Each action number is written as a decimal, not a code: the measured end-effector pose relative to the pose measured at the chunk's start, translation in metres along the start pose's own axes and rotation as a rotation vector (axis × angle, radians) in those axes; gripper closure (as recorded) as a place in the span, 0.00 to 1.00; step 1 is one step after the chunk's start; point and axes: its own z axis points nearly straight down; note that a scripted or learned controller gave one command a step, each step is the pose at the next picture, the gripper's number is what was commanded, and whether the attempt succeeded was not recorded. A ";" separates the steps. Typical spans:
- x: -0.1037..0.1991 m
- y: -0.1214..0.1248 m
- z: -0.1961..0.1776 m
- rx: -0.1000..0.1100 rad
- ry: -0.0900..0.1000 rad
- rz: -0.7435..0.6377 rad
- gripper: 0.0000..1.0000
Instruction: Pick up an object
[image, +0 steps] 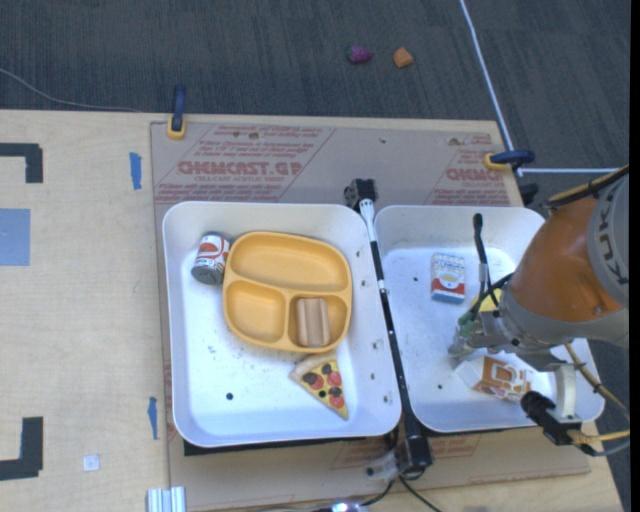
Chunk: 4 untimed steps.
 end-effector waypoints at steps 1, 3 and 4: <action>0.000 0.000 0.000 0.001 0.000 0.000 0.00; 0.000 0.001 -0.010 -0.003 -0.001 0.000 0.00; 0.002 -0.005 0.011 0.021 0.015 -0.003 0.00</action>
